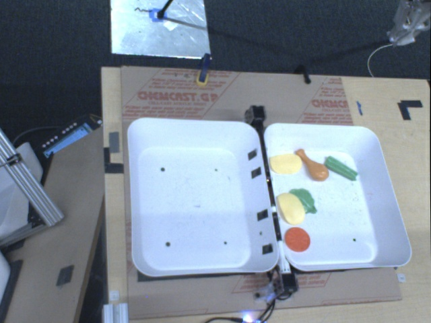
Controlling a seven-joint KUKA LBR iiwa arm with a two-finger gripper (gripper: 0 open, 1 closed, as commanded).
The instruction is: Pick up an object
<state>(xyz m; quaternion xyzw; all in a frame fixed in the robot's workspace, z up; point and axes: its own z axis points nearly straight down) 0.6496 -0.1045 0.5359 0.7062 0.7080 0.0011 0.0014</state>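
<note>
Six toys cluster near right bin's (387, 200) divider-side wall, unpicked; gripper (407, 24) parked beyond bin's far corner, claw state unreadable.

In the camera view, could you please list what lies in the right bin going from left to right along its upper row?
Yellow piece → orange drumstick-shaped piece → green piece.

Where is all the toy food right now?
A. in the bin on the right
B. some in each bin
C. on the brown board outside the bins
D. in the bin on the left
A: the red round piece, the orange drumstick and the green and yellow pieces all lie inside the right bin.
</note>
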